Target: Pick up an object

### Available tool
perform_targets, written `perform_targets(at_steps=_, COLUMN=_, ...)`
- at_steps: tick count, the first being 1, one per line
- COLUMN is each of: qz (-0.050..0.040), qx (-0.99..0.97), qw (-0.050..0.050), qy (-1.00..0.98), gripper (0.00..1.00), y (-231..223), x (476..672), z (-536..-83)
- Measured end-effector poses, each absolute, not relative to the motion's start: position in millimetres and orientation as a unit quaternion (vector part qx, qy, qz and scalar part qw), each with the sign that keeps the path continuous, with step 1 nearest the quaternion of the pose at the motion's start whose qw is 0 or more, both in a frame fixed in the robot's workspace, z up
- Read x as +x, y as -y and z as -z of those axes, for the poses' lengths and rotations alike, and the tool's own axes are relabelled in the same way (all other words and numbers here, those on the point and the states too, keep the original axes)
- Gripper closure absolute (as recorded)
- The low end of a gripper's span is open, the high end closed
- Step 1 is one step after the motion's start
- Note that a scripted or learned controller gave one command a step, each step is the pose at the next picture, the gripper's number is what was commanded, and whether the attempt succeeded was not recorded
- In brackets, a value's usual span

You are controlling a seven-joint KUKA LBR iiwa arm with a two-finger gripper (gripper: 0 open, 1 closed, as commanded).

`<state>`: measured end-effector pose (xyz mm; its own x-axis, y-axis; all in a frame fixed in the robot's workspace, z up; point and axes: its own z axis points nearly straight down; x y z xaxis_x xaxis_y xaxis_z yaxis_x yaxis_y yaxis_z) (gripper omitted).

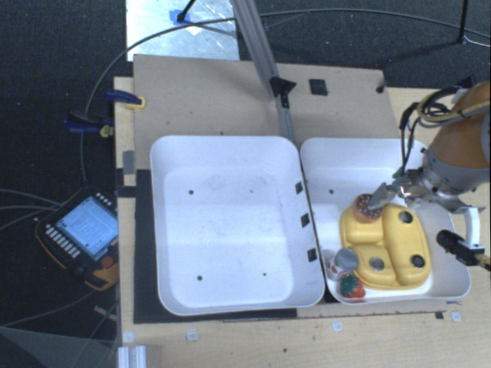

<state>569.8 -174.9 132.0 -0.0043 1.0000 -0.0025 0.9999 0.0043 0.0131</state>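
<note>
Right now the arm (pixel 460 140) leans over the right bin (pixel 337 159), its fingers (pixel 381 198) low by a brown ring (pixel 366 205) atop the yellow toy (pixel 387 244) (whether they're open or closed, I cannot tell). Small bits (pixel 345 271) lie beside it.

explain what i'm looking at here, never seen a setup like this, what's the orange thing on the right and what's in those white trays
This is one picture, taken by a camera fixed above a workbench and looking down at a slant. The orange and grey shape on the right is a robot arm reaching in; its gripper, a two-finger claw, is at its tip. Two shallow white bins sit side by side. The left bin has bare white floor. In the right bin lie a big yellow plastic piece, a small brown ring on its top corner, a grey cup-like item and something red and green. The gripper is right at the ring, but I cannot tell that it holds anything.
</note>
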Motion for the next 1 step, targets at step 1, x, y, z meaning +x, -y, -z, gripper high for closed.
perform_targets(at_steps=1, qz=-0.0049, qx=0.706, qw=0.004, qy=-0.708, gripper=1.0, y=173.9, x=569.6, z=-140.2)
